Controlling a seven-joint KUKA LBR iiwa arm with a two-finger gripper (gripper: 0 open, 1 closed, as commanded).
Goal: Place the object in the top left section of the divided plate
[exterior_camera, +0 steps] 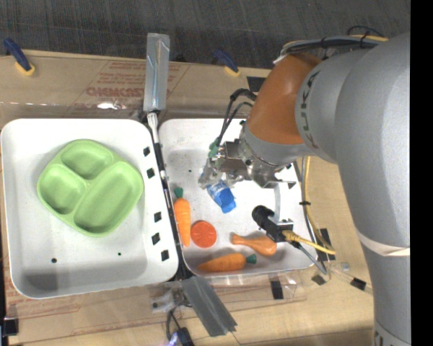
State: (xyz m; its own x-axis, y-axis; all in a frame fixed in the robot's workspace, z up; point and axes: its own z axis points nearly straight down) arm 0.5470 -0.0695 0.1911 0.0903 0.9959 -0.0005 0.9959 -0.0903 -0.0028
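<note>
Blue object [222, 197], which I am taking as the thing to be moved, is sitting near the middle of the right bin [191, 132], touching or almost touching the tip of the end effector [216, 181] at its 12 o'clock. Whether the end effector is wide, narrow or gripping the blue object, I cannot tell.

Starting nearest the camera, one carrot [224, 263] is lying along the right bin's 6 o'clock edge. One drumstick-shaped piece [254, 244] and one round orange piece [203, 233] are lying just beyond it. A second carrot [182, 220] is lying against the bin's 9 o'clock wall. That is making two carrots and one each of the others. Across the divide, at 9 o'clock, the left bin [29, 265] is holding one green divided plate [90, 186] with three sections. Both bins are resting on the desk [58, 78].

Several things could be going wrong from here. A shallow or off-centre grip could be letting the blue object slip back among the toy food. The carry is crossing both bin walls, where a low pass could be knocking it loose. The plate is sitting turned, and its smaller sections are adjoining, so a slightly late release could be dropping the object into the wrong compartment.
</note>
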